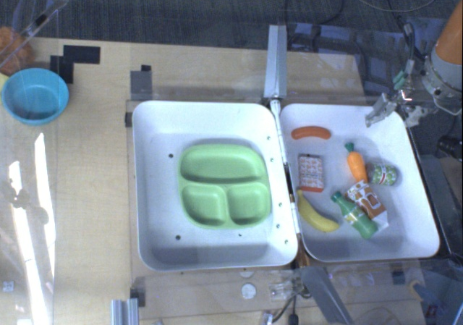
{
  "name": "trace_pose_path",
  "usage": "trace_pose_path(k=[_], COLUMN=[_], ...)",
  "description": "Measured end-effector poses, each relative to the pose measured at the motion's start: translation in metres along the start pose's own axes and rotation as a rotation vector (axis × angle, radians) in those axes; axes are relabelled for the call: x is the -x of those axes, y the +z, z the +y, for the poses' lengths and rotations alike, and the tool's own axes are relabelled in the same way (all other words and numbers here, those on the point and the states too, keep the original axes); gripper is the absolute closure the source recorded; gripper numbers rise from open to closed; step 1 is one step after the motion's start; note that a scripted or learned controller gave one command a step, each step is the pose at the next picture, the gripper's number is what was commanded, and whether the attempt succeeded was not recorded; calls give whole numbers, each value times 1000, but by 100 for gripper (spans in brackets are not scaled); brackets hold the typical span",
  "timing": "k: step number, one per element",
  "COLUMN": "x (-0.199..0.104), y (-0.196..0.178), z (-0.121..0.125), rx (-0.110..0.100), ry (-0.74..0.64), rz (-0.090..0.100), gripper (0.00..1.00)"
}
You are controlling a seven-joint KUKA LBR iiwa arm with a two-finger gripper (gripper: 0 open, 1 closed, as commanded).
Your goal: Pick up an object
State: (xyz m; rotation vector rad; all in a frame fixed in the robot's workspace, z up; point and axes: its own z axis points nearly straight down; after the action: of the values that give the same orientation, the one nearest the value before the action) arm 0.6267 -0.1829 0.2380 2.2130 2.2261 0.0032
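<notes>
My end effector (396, 108) hangs over the right bin's (423, 204) corner at about one o'clock, fingers spread apart, gripping nothing. The carrot (356, 166) lies below.

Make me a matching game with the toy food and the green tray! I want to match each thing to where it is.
Things:
1. green tray
2. sausage
3. banana
4. blue bowl

Places:
A. right bin, far end
B. on the bench, left of both bins
C. left bin
D. right bin, near end, by the divider

Pairs: 1-C, 2-A, 3-D, 4-B
</notes>
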Motion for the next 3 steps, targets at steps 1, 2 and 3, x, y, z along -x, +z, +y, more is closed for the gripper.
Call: trace_pose_path(k=[1, 2, 3], x=[-14, -6, -16], y=[107, 150, 150], z=[8, 44, 13], rx=[0, 5, 3], ry=[-67, -119, -274], rz=[0, -2, -1], gripper=[0, 0, 0])
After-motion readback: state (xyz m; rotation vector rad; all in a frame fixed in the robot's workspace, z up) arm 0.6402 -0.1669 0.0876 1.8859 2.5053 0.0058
